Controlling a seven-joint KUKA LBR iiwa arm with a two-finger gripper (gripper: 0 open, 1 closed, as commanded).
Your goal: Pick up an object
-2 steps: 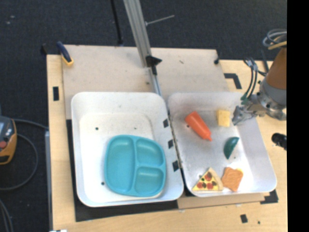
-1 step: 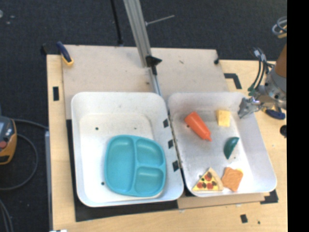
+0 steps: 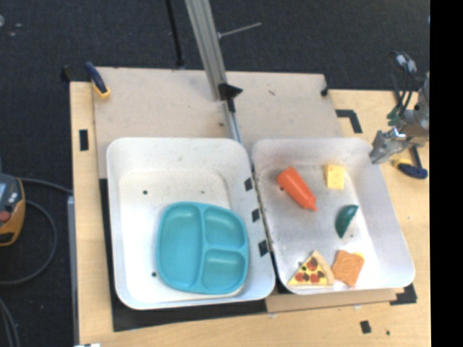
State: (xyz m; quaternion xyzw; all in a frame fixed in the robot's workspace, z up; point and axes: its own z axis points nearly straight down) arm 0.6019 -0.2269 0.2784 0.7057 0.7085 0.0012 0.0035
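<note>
Both bins (image 3: 181,150) are white. The divided plate (image 3: 202,248) is light blue. The carrot (image 3: 297,187) is orange, the cheese block (image 3: 335,176) yellow, and the small curved piece (image 3: 346,220) dark green. The pizza slice (image 3: 312,272) is yellow with red dots. The toast piece (image 3: 348,267) is orange. The surface (image 3: 166,103) is pale tan.

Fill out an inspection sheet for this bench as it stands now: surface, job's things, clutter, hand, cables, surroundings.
Surface: wooden bench bearing two white bins, left bin and right bin, side by side.
Job's things: in the right bin, orange carrot, yellow block, dark green piece, pizza slice, orange square piece; all lying apart from the hand.
Clutter: teal divided plate in the left bin; blue-and-yellow clamp at the bench's far left corner.
Hand: hand at the right bin's far right rim, holding nothing visible.
Cables: black cables on the floor at left.
Surroundings: dark carpet; slanted aluminium post.
</note>
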